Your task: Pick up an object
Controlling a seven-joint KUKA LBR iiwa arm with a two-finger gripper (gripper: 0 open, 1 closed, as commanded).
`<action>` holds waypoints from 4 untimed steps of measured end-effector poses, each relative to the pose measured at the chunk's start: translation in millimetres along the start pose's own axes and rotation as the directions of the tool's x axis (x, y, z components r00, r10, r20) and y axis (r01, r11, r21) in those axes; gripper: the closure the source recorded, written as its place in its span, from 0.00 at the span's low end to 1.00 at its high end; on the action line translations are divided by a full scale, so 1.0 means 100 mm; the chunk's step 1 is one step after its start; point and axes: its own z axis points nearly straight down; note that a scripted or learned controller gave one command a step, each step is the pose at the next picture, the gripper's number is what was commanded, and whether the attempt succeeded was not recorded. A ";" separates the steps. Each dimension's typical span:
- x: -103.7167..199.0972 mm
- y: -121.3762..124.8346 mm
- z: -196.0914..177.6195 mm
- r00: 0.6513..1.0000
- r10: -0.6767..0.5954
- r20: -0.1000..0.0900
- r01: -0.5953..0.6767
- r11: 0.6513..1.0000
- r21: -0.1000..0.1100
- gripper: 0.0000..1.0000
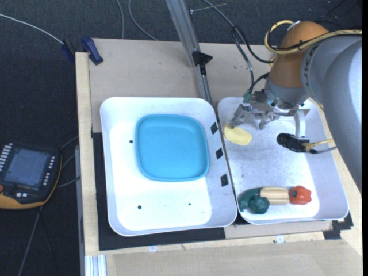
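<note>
Camera view: rounded-square blue plate [172, 147], smooth yellow lump [238, 135] beside tool [253, 119].

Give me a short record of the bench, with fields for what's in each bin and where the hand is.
left bin: one blue square plate, lying flat
right bin: yellow piece, green piece, tan cylinder, red piece
near-edge row: green piece, tan cylinder and red piece in a line, close together
hand: over the far left part of the right bin
nearest thing to hand: yellow piece, just beside it on the near side
</note>
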 end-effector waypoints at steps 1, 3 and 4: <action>0.00 0.01 -0.13 1.000 0.000 0.000 0.000 1.000 -0.004 1.00; 0.12 -0.07 -1.12 1.000 0.000 0.000 0.000 1.000 -0.008 1.00; 0.12 0.03 -1.60 1.000 0.000 0.000 0.000 1.000 -0.007 1.00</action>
